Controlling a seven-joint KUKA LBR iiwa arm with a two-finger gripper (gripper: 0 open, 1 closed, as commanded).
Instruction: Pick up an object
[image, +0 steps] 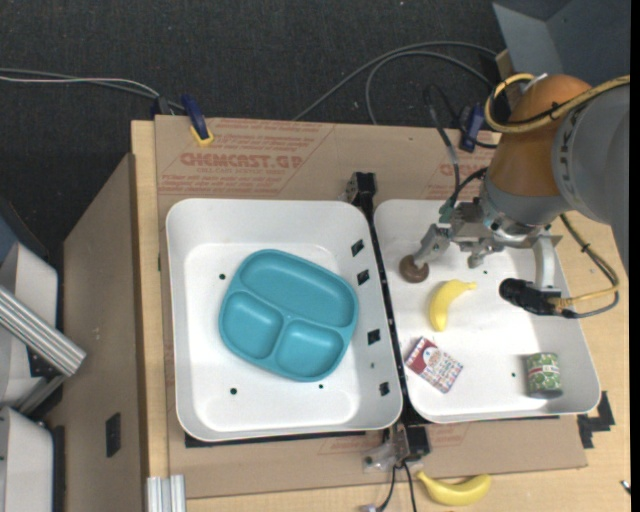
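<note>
In the camera view, a yellow toy banana (449, 302) lies in the right bin (570, 340), in its upper middle part, its long axis running on a slant from the upper right, where its tip points toward the arm, down to the lower left, with the curve bowing toward the frame's right. The gripper (447, 247) hangs over the upper left part of the same bin, just above and to the left of the banana; its grey fingers splay apart, fairly wide, with nothing between them. A small brown round object (412, 267) sits just beside the lower left finger, near the bin's left wall; what it is cannot be told. Toward the bottom of the right bin lies a small red and white packet (433, 363), tilted, and at the lower right stands a small green can (543, 374). The grey arm (590, 140) with its orange band (530, 140) comes in from the upper right, cables looping around it. The left bin (200, 300) holds a teal divided plate (288, 314) with three compartments, set near its middle. A black clip (362, 187) sits at the top where the two bins meet. Both bins rest on a brown cardboard sheet (260, 150) with red print, held by a blue clamp (196, 118) at the upper left. A second yellow banana (455, 487) lies outside the bins on the bottom edge. Dark carpet (80, 40) fills the upper left of the frame.
</note>
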